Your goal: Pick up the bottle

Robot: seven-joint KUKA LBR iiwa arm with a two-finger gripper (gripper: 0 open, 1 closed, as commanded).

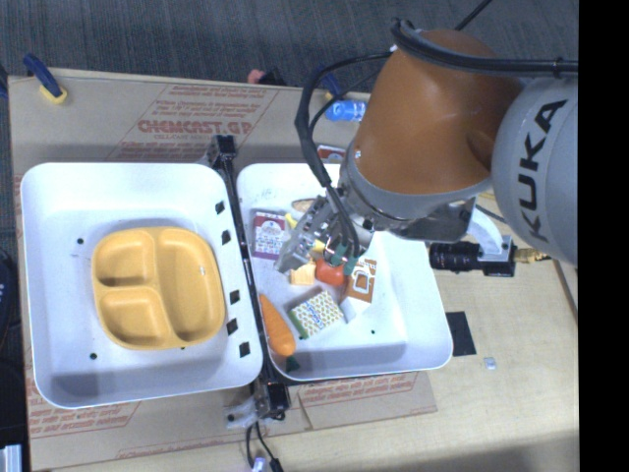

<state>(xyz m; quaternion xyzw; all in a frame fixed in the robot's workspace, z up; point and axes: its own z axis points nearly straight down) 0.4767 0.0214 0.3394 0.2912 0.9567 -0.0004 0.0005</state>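
grey pincer [313,236] crowds the right bin's [418,347] cluttered middle; grip unreadable.

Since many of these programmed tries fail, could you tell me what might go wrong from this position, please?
1. The gripper is down in the right bin among closely packed items: a red-patterned card box, a green-patterned packet and an orange carrot. It could close on the wrong item.
2. The arm covers much of that bin, so I cannot identify a bottle there; the target may be missed.
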